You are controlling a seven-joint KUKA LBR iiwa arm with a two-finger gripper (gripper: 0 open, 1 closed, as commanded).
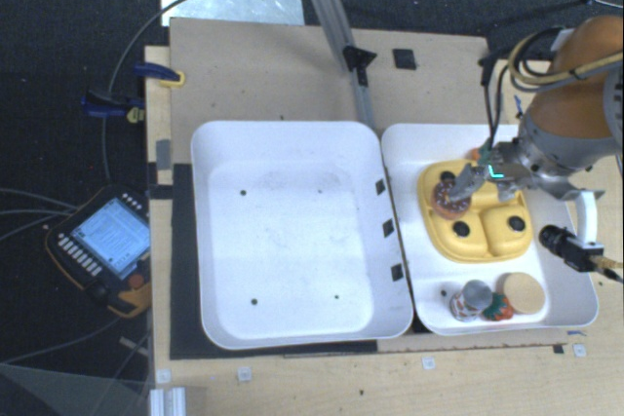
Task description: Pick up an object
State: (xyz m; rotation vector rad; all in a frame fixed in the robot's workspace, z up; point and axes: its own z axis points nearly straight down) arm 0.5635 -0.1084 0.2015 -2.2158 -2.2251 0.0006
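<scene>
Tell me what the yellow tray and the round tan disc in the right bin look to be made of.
The yellow tray looks like moulded plastic: even colour, rounded edges, soft sheen, formed hollows. The tan disc looks matt and flat, maybe wood, cork or foam; too small to settle. The right bin holding both seems smooth white plastic.

Note the two white bins (292,229) — smooth moulded plastic with a faint sheen. The desk (429,83) beneath them shows a matt, pale board surface like unfinished wood or fibreboard. The yellow tray (478,229) looks like smooth, slightly glossy plastic. The gripper (476,178) reads as grey metal — dull rather than polished. You will find the surrounding floor (68,5) dark and rough, like carpet.
</scene>
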